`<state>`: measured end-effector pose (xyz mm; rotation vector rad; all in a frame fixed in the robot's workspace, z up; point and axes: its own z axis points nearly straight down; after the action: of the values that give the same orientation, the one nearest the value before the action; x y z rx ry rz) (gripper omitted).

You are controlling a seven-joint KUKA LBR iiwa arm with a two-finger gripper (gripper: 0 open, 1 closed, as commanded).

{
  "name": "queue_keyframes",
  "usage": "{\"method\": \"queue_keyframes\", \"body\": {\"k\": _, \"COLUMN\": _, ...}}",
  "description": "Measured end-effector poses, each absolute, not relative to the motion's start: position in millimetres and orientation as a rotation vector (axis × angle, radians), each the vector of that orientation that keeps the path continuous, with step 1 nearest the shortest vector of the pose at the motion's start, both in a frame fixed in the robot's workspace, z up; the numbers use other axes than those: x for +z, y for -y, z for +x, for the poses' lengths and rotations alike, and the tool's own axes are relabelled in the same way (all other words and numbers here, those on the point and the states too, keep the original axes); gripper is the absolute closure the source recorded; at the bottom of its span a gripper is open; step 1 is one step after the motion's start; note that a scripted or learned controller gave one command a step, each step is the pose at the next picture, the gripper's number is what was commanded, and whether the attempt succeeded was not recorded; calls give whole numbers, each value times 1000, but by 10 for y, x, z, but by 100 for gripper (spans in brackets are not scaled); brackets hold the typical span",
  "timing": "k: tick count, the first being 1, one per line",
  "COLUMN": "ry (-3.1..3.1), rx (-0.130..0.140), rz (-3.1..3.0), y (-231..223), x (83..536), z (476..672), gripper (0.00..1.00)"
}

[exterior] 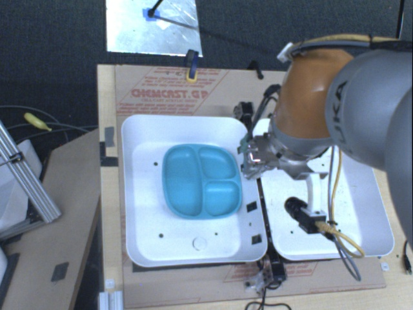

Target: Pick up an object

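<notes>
Looking down on two shallow white bins side by side on the bench (161,86); left bin (145,237) carrying a blue divided plate (201,181), three compartments, lying flat near the bin's centre, nudged toward three o'clock; small round white disc (199,243) at six o'clock of the plate, apart from it, near the bin's front wall. Over to the right bin (368,237); grey arm (368,102) sweeping in from three o'clock, orange band (310,102) bulking large above the wrist; tool (253,159) hanging down right at the seam between the bins, just beside the plate's three o'clock rim; touching or not, cannot tell; how far open, cannot tell, tip lost under the wrist body; nothing seen in its hold. Black cylindrical part (301,213) with a yellow cable (345,243) at six o'clock of the wrist, over the right bin's floor. Up at twelve o'clock, a shiny foil sheet (153,18) with a blue tab; yellow and blue clamp (191,66) at the cardboard's far edge. Out at nine o'clock, a metal rail (29,186) leaning on a side table.
</notes>
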<state>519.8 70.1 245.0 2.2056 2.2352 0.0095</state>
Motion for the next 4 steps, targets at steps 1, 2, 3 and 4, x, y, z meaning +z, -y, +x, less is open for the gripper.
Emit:
{"method": "queue_keyframes", "body": {"k": 1, "ry": -2230, "rx": 15, "rz": 2208, "y": -1118, "x": 3387, "z": 4865, "gripper": 100}}
{"method": "queue_keyframes", "body": {"k": 2, "ry": -2221, "rx": 24, "rz": 2210, "y": -1052, "x": 4649, "z": 4875, "gripper": 100}}
{"method": "queue_keyframes", "body": {"k": 3, "ry": -2235, "rx": 8, "rz": 2209, "y": -1848, "x": 4722, "z": 4859, "gripper": 100}}
{"method": "queue_keyframes", "body": {"k": 4, "ry": -2232, "rx": 9, "rz": 2209, "y": -1803, "x": 4828, "z": 4871, "gripper": 100}}
